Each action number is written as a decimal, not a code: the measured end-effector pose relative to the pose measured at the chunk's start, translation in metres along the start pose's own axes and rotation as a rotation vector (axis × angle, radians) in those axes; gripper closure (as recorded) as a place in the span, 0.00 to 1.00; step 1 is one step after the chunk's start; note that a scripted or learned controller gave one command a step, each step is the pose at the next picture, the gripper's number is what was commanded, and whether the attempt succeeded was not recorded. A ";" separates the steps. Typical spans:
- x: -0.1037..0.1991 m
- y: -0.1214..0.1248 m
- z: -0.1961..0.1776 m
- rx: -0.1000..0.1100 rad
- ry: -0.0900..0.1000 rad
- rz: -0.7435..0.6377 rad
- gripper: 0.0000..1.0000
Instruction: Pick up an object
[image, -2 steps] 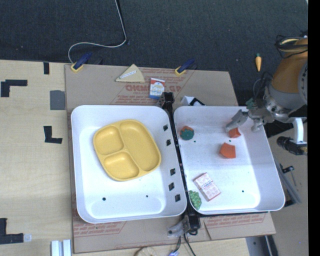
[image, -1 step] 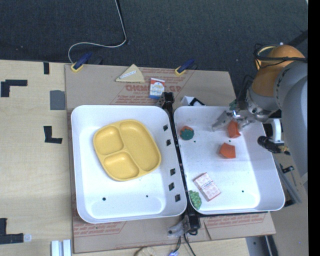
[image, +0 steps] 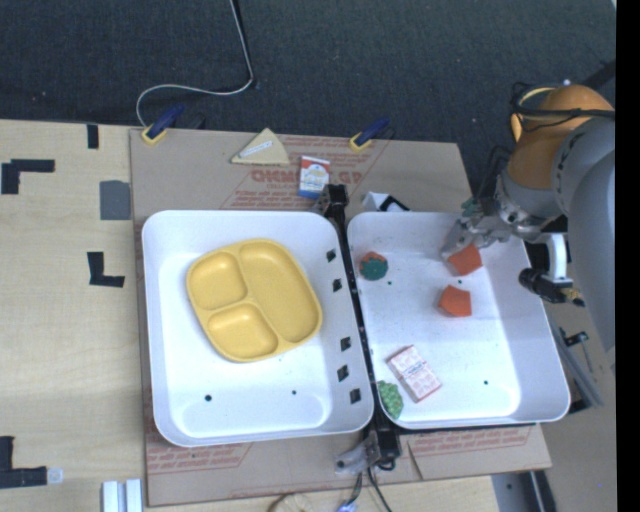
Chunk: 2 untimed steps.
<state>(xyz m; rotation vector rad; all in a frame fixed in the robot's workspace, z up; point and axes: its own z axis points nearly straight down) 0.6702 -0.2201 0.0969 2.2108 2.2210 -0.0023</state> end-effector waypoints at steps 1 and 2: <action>0.086 -0.007 -0.059 0.004 0.008 0.001 1.00; 0.183 -0.077 -0.089 0.005 0.008 0.000 1.00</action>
